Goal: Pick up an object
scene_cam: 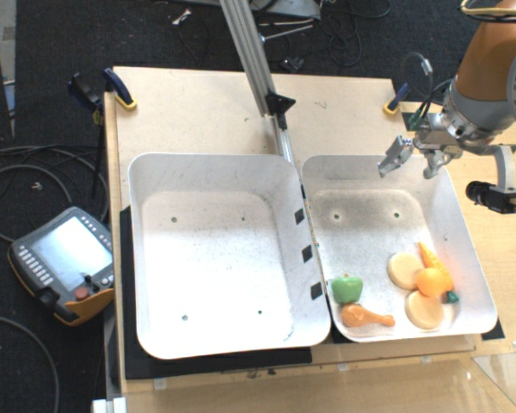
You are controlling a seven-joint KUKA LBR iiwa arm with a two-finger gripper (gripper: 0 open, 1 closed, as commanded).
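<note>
You've got the gripper (412, 163) up over the far edge of the right bin (371, 198), claw spread apart w/ nothing between the fingers. Objs sit well apart from it in that bin's near corner: green apple (347, 288), orange drumstick (365, 317), two pale discs (405, 270) (425, 311), carrot (434, 278). Left bin (211, 248) alongside.

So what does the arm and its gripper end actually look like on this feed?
The arm has a rounded orange band above a grey wrist section. Thin dark cables loop along its left side. The gripper is pale grey metal, with two slim fingers splayed apart below a blocky silver body.
</note>
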